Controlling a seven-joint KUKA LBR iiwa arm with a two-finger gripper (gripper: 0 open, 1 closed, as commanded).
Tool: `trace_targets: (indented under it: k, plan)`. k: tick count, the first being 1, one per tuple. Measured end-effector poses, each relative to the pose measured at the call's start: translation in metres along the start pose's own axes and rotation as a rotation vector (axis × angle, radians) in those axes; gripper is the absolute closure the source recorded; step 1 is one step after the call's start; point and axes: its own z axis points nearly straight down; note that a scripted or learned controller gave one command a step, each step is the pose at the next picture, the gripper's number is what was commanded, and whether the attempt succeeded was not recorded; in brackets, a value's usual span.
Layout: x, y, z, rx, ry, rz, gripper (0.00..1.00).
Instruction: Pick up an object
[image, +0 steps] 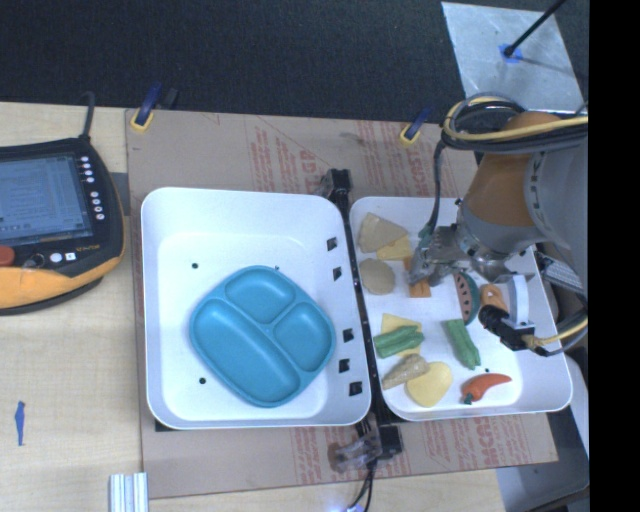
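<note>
The right white bin (545, 395) holds several toy foods. My gripper (424, 272) reaches down into its upper middle, under the grey arm with the orange band (500, 190). A small orange piece (420, 291) lies right at the gripper's tip, and I cannot tell whether it is touched. Close on the left are a yellow wedge (399, 248), a beige slice (377, 231) and a beige round piece (377, 276). A brown-orange strip (462, 290) lies just to the right.
Lower in the right bin lie a green pod (398, 342), a green pepper (462, 343), a yellow round piece (431, 385) and a red chili (486, 384). The left bin (170, 230) holds a blue divided plate (262, 335). A control pendant (50, 215) rests at far left.
</note>
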Motion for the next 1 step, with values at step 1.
trace_targets:
  k: [1]
  plan:
    - [0.0668,-0.0187,-0.0944,-0.010,0.004,-0.005,1.00]
